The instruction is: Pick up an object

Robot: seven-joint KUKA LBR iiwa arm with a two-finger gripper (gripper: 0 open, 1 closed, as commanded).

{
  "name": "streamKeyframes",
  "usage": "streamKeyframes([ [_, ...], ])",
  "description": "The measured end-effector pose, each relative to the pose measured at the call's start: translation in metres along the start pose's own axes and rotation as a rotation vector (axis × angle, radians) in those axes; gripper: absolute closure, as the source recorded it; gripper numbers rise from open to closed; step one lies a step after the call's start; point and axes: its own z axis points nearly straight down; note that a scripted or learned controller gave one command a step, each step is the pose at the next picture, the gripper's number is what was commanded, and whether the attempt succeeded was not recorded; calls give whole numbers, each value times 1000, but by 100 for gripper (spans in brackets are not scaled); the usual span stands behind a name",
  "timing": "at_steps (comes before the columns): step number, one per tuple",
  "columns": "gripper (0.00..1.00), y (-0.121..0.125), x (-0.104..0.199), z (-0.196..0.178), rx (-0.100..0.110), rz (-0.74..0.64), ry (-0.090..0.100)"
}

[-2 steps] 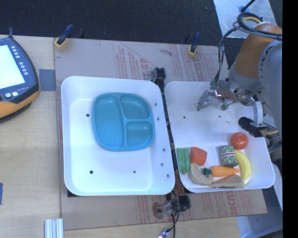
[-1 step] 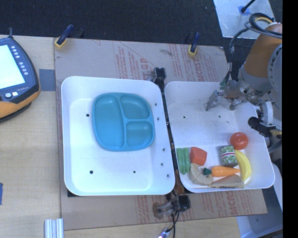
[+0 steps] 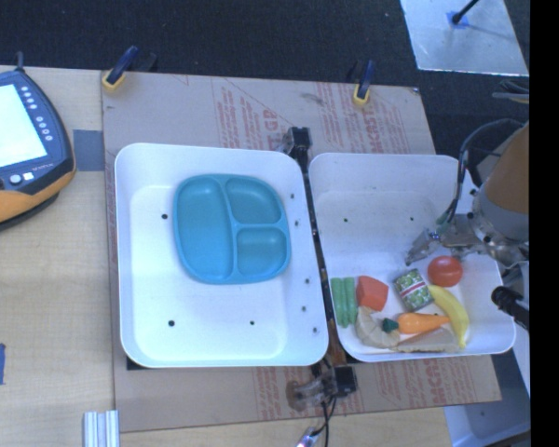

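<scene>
Nearest you, along the near wall of the right bin [image 3: 391, 170], lies the pile of play food: a green piece [image 3: 343, 299], a red-orange wedge [image 3: 373, 292], a small patterned can [image 3: 413, 289], a carrot [image 3: 421, 323], a banana [image 3: 452, 313], a pale flat piece [image 3: 377, 331] under them, and a tomato [image 3: 444, 270] at the pile's far right. You will find them crowded together and touching, heaped as loose stock, not laid out.

Left bin [image 3: 130, 250]: one blue divided plate [image 3: 231, 227], flat, toward its far side.

Gripper [image 3: 435, 238]: entering from the right, low over the right bin; its grey fingers [image 3: 421, 248] look spread apart with nothing between them, though they are small and partly blurred.

Relation: the tomato sits just near and right of the fingertips, apart from them; the can lies near, a little further toward you. Judged from this, you have no grasp yet, and the tomato is the likeliest candidate.

Far left, on the bench: a control pendant [image 3: 19, 147].
</scene>
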Motion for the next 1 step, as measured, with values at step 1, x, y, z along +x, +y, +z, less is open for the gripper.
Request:
streamKeyframes([
  [1,0,-27,1,0,-2,-1,0],
])
